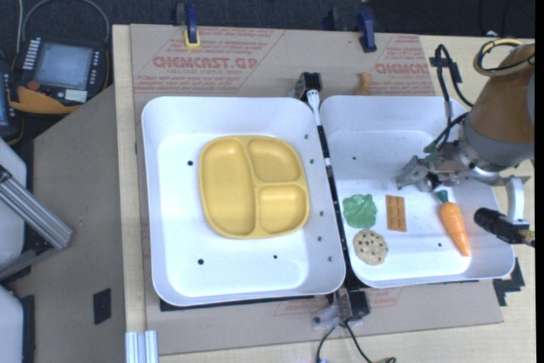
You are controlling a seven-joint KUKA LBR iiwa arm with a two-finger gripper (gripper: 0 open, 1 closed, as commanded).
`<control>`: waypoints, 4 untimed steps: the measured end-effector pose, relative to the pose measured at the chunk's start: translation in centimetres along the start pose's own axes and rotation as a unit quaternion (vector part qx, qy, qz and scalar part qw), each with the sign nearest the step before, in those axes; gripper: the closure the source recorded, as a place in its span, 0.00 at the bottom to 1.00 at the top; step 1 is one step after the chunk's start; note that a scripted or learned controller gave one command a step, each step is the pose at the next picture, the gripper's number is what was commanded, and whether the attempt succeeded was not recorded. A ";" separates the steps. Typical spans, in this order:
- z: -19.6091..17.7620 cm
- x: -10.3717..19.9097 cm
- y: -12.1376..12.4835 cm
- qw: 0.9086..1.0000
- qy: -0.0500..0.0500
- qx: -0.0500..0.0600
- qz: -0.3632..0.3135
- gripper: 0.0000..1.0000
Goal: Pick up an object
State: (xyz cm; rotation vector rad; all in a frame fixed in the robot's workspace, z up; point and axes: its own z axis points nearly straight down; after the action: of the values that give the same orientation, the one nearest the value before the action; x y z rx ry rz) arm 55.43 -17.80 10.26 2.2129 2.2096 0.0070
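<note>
You see one orange carrot (454,226), one cookie (371,246), one cracker (395,213), one lettuce leaf (359,209); hand (416,173) spread, holding nothing.

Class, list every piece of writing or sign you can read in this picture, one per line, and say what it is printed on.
"CHEMCAST GP", red print on the brown board behind the left bin.
"CHEMCAST", same red print, partly cut off, on the board behind the right bin.
Screen of the handheld pendant at far left: too small and blurred to read.
</note>
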 end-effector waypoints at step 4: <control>-13.4 0.8 0.3 1.000 0.002 0.004 -0.001 1.00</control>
State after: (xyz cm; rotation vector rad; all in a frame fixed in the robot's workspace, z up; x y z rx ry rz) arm 55.60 -16.94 23.62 2.2160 2.2186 0.0035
